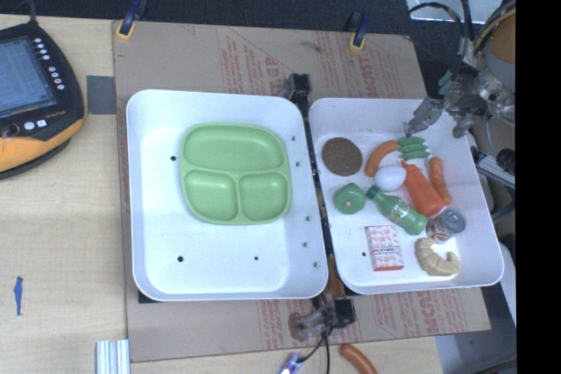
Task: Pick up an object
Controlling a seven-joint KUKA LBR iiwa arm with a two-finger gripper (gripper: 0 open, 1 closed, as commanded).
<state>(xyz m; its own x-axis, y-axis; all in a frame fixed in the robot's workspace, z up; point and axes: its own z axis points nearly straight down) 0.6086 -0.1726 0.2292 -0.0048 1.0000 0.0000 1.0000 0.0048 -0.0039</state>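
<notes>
The table (61, 232) is covered in the middle by a brown board (263, 57) on which two shallow white bins are set side by side. The left bin (153, 267) is occupied by a green divided plate (236, 172) with three compartments. In the right bin (351, 276) a cluster of small objects is gathered: a brown round disc (341, 155), an orange bottle (422, 191), a green bottle (399, 211) lying on its side, a sausage-like piece (380, 156), a white egg (390, 178), a green round fruit (350, 199), a red-and-white packet (383, 246), a pale pastry (437, 258) and a small can (448, 223). A tablet in an orange case (31, 96) is seen at the table's left edge, partly cut off. The tool (443, 114) is seen at the far right corner of the right bin, above its rim and just beside a small green striped item (412, 144); nothing is seen between its fingers, and how far they are spread cannot be told, since the tool is dark, cluttered and partly cut off.
</notes>
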